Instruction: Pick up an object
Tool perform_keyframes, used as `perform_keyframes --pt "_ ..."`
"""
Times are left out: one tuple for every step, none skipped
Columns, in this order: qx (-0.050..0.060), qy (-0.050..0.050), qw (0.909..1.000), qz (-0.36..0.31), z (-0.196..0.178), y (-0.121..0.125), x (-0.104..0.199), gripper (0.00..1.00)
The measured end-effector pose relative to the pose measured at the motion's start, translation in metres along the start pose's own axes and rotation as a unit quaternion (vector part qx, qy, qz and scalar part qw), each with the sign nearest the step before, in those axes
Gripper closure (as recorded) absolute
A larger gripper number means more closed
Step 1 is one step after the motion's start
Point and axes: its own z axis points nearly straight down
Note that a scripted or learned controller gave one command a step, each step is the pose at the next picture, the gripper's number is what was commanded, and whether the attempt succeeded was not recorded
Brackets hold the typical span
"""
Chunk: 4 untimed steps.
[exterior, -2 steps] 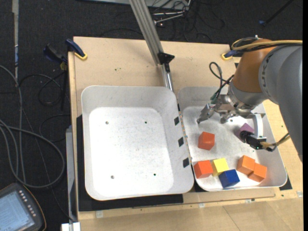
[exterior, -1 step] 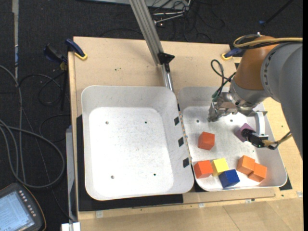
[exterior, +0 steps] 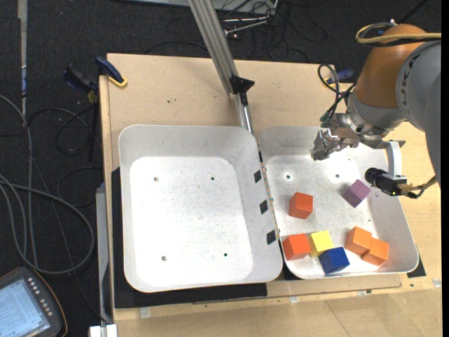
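- Camera view: hand (exterior: 324, 148) is hovering over the right bin's (exterior: 280, 144) bare far corner; its opening is unclear.
- Purple block (exterior: 356, 192) is sitting apart; four blocks are crowding the near rim.

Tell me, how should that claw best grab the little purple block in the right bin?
Probably from straight above, fingers closing on two opposite flat side faces of the purple block. It sits alone on the floor of the right bin, apart from the orange cube and the cluster by the front wall, so there seems to be room on every side. It lies turned at an angle, so the gripper would need to rotate to match.
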Motion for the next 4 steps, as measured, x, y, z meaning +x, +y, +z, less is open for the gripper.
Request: perform_keyframes --pt "0.0 0.0 1.0 -0.001 -0.052 0.0 0.01 1.0" --pt "0.002 0.0 1.0 0.0 -0.075 0.001 0.01 1.0" --pt "0.003 0.001 1.0 -0.002 -0.075 0.01 0.053 1.0" --pt "0.002 0.002 1.0 -0.002 -0.08 0.026 0.101 1.0"
